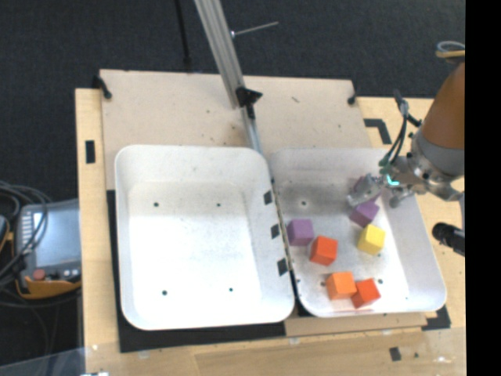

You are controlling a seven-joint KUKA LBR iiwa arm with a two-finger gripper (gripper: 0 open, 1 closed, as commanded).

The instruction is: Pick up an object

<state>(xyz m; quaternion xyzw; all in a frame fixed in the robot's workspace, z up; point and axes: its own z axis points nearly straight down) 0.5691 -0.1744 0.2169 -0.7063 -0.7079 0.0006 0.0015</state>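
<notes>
jaws (366, 192) above purple block (364, 213)

Blocks: two purple (300, 231) (364, 213), one yellow (372, 239), three orange (323, 250) (340, 285) (366, 292). Bins white (196, 163).

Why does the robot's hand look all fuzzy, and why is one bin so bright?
In the camera view, the gripper is smeared and soft above a purple block; the left bin glares nearly washed-out white; the right bin looks greyer, dimmer at its top.
</notes>
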